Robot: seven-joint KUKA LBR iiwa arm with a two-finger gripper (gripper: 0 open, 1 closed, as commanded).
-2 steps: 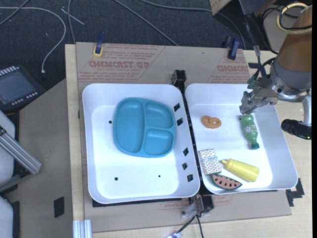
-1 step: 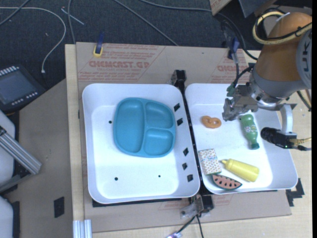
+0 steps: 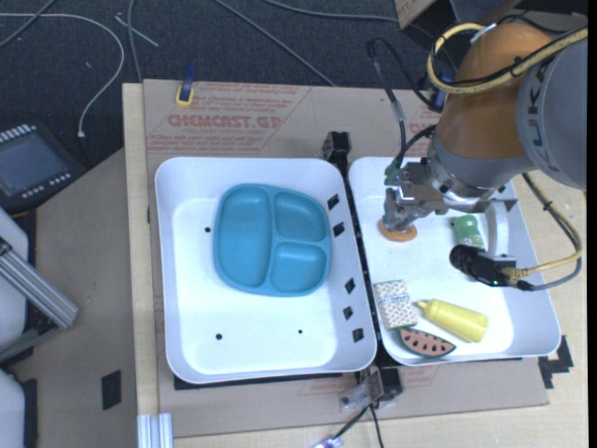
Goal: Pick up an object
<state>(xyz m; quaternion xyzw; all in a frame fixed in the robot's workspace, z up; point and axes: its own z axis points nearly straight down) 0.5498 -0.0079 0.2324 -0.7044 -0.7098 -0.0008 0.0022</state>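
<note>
A small round orange thing [image 3: 403, 234] lies flat on the floor of the right bin [image 3: 424, 269], near its back left corner. The gripper [image 3: 401, 220] is right on top of it, pointing straight down, and its tip hides part of the orange thing. I cannot tell if the gripper is spread wide or squeezed tight, or if it has got hold of anything. The grey arm [image 3: 550, 110], with its big orange band, comes in from the right side.

Just to the right of the orange thing lies a little green packet [image 3: 467, 231]. Nearer the front of the same bin there are three more things close together. A small packet with a dotted pattern [image 3: 395, 303] lies by the left wall. A yellow toy [image 3: 455, 318] lies on its side just beside that packet. A toy watermelon slice [image 3: 427, 344] sits at the front edge, just under the yellow toy.

The left bin [image 3: 187, 287] holds one thing, a blue plate [image 3: 273, 239] split into three parts. It lies flat in the back half of the bin.

Both bins rest side by side on a brown cardboard sheet [image 3: 242, 119] on the tabletop. Thin pale cables [image 3: 93, 17] curl on the dark floor behind.
</note>
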